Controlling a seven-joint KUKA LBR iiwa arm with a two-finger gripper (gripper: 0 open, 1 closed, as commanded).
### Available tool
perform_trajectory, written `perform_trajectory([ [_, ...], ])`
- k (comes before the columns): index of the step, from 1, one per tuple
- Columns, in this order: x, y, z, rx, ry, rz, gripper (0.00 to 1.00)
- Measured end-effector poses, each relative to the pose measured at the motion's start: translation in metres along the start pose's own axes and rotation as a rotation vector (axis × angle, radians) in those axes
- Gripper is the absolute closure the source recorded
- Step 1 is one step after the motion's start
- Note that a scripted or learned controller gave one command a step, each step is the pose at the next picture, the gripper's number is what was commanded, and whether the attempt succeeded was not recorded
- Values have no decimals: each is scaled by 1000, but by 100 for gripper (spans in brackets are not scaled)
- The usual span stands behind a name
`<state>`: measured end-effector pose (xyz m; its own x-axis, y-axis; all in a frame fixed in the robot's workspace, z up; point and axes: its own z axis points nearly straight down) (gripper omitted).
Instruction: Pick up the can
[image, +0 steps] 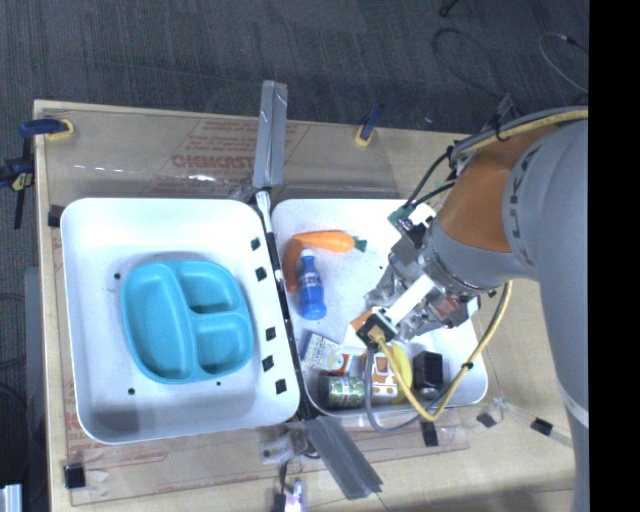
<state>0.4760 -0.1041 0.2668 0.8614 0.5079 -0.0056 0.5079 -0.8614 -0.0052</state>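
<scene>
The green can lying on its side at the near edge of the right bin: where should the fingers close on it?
Judging from its pose, grip the green metal can across its round body at mid-length, coming from above. It lies on its side against the right white bin's near wall, crowded by packets, so its ends look hard to reach.

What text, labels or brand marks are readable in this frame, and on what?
Red print on the bench sheet behind the bins: mirrored and blurred, unreadable.
Can label: too small to read.
Blue bottle label: too small to read.
Small packet beside the can: print illegible.
No text reads clearly.
</scene>
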Motion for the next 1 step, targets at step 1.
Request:
perform_trajectory([
  [1,13,44,-54,-1,2,-111,100],
])
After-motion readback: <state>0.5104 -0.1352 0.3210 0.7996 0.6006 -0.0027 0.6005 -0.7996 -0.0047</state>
